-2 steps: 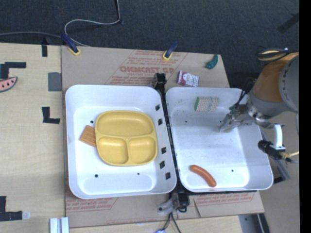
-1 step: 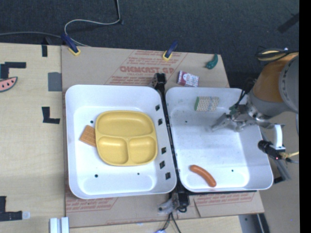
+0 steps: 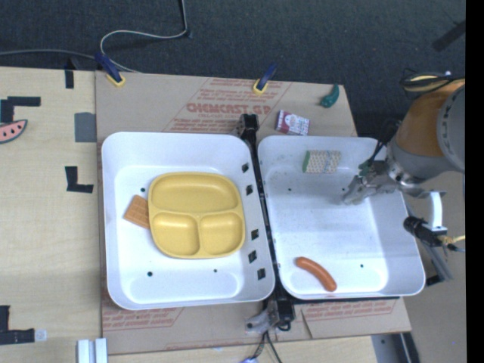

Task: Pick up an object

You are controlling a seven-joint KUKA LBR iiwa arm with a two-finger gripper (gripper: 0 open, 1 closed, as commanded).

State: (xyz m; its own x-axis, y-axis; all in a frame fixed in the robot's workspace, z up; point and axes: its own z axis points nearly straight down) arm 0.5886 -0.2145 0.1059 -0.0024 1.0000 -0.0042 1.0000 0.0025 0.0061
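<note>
Fingers point(image 3: 354, 193) over right bin point(image 3: 393, 278), cardboard bench point(image 3: 219, 112)

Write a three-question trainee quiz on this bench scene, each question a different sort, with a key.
1. True or false: the yellow divided plate lies in the right bin.
2. Which item lies nearest the pincer? A. hot dog B. green-dotted sponge C. cracker
3. Fill in: the cracker sits partly under the plate's ____ edge.

Key: 1 false, it lies in the left bin; 2 B; 3 left.
</note>
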